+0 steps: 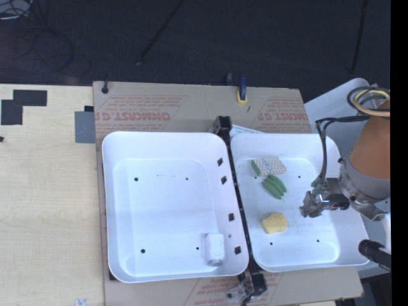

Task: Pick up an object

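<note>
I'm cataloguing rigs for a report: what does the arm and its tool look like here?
The arm has a rounded orange section above a grey wrist ring. Black cable loops run beside it, with a yellow coil near the top. The tool is small, dark grey metal, blurred in this view.

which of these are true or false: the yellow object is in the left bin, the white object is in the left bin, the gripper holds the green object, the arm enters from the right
1. The yellow object lies in the left bin. False: it lies in the right bin.
2. The white object lies in the left bin, near its front right corner. True.
3. The gripper holds the green object. False: the green object lies on the bin floor, apart from the gripper.
4. The arm reaches in from the right. True.
</note>
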`<action>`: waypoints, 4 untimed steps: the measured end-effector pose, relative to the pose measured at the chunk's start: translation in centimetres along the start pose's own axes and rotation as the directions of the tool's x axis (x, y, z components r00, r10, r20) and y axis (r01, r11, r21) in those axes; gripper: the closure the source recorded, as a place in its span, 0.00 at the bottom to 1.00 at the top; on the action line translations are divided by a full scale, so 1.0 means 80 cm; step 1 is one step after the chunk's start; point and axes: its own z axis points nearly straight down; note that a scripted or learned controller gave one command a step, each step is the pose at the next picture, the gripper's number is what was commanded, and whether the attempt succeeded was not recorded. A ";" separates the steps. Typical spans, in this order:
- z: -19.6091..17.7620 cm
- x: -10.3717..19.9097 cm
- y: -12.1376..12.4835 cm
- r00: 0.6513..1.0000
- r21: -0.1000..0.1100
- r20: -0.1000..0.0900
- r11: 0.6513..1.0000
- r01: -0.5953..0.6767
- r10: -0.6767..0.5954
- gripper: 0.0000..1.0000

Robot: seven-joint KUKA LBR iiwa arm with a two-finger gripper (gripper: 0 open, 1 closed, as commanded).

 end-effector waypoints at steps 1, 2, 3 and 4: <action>-0.235 0.089 0.022 1.000 -0.023 -0.004 1.000 0.018 -0.018 1.00; -0.096 0.088 0.040 1.000 0.007 -0.003 1.000 0.010 -0.010 1.00; 0.043 -0.001 -0.002 1.000 0.010 -0.003 1.000 0.001 -0.001 1.00; -0.006 0.093 0.160 1.000 -0.014 -0.004 1.000 0.020 -0.020 1.00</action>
